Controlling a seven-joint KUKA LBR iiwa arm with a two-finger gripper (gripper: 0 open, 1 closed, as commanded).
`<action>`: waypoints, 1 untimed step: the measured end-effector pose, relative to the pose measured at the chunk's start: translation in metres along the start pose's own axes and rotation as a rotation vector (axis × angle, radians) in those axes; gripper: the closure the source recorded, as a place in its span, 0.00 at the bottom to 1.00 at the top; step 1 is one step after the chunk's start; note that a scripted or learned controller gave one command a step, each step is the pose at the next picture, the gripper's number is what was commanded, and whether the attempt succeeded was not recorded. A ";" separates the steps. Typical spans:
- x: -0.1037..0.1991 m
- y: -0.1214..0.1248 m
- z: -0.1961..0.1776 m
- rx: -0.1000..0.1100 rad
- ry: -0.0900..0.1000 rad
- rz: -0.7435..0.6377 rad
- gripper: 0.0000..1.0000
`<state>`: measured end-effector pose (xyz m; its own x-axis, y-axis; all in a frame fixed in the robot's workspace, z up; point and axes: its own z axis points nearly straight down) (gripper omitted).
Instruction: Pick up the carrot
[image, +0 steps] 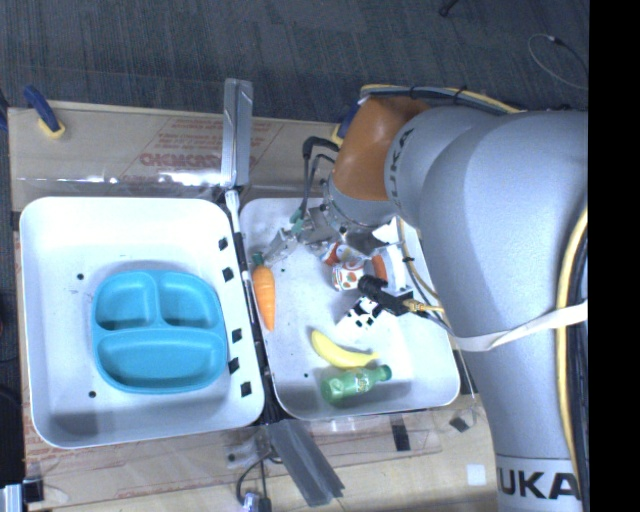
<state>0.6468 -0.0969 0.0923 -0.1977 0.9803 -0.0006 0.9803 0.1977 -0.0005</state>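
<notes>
Gripper (283, 243) hovered just above the carrot (264, 296) in the right bin (435, 385).
The carrot lay against that bin's 9 o'clock wall, leafy end toward 12 o'clock; whether the fingers were open or closed could not be told. A banana (338, 351) and green bottle (353, 383) sat toward 6 o'clock. The left bin (40, 400) held 1 blue divided plate (158, 331).
</notes>
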 end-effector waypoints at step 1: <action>0.001 0.001 -0.011 -0.001 0.000 -0.004 1.00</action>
<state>0.6476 -0.0961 0.1030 -0.2021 0.9794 -0.0009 0.9794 0.2021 0.0002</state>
